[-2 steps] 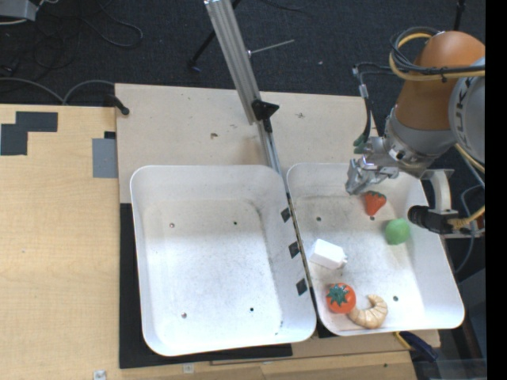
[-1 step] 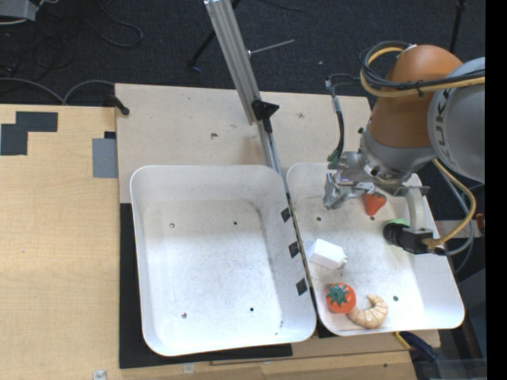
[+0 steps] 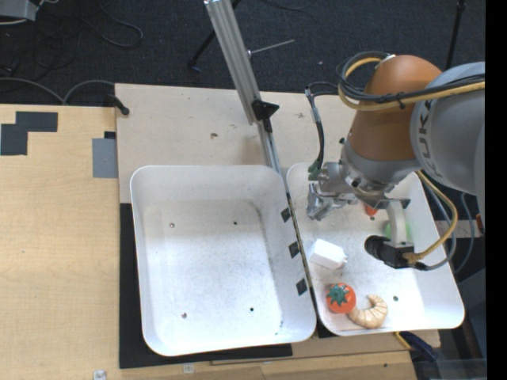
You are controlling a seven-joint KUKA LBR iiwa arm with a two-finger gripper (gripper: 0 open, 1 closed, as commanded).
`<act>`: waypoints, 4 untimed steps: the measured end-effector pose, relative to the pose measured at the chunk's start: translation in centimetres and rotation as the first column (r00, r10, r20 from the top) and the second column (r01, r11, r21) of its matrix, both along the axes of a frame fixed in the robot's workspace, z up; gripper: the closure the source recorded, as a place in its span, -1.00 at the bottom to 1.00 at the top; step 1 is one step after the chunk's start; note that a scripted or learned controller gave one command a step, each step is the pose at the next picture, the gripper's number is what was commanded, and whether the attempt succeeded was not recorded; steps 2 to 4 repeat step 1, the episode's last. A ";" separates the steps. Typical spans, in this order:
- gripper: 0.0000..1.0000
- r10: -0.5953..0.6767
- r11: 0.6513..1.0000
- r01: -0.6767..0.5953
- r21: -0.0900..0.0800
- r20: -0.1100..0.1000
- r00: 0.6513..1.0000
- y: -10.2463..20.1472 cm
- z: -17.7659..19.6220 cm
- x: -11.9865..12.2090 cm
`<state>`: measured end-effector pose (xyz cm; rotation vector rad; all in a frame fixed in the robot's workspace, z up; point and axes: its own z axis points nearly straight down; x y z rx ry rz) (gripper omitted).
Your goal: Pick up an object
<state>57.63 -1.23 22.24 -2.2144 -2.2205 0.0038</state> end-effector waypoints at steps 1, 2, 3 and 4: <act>1.00 0.001 1.000 -0.001 0.000 -0.001 1.000 5.1 -0.7 -1.3; 1.00 0.001 1.000 -0.001 0.000 -0.001 1.000 5.1 -0.7 -1.3; 1.00 0.001 1.000 -0.001 0.000 -0.001 1.000 5.1 -0.7 -1.3; 1.00 0.001 1.000 -0.001 0.000 -0.001 1.000 5.1 -0.7 -1.3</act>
